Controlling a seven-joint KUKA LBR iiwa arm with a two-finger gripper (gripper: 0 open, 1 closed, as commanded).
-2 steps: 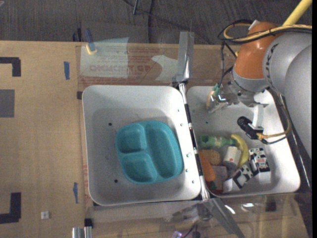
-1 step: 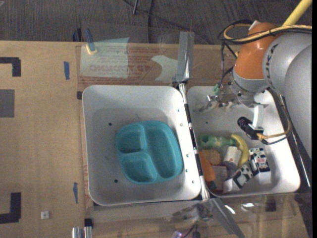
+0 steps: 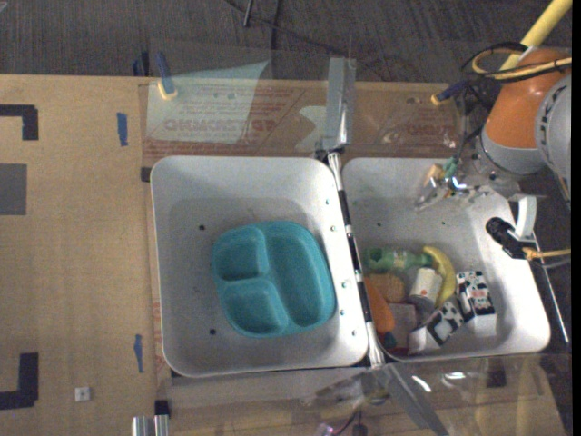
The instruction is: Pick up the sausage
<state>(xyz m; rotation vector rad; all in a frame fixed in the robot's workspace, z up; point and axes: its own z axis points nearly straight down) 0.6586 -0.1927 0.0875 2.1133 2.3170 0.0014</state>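
The right bin point(image 3: 508, 334) holds a heap of toy foods along its near left side. In that heap a dull brown piece, which I take for the sausage point(image 3: 405, 315), lies between an orange carrot point(image 3: 380, 310) and a black-and-white carton point(image 3: 443, 323), partly covered by its neighbours. My gripper point(image 3: 439, 192) hangs over the far part of the right bin, well behind the heap. It is open, with nothing between its fingers.
A green bottle point(image 3: 394, 260), a banana point(image 3: 444, 272), a white can point(image 3: 423, 285), a tan slice point(image 3: 388, 286) and a second patterned carton point(image 3: 475, 296) crowd the sausage. The left bin point(image 3: 182, 198) holds a teal divided plate point(image 3: 270, 277). A divider wall point(image 3: 349, 243) separates the bins.
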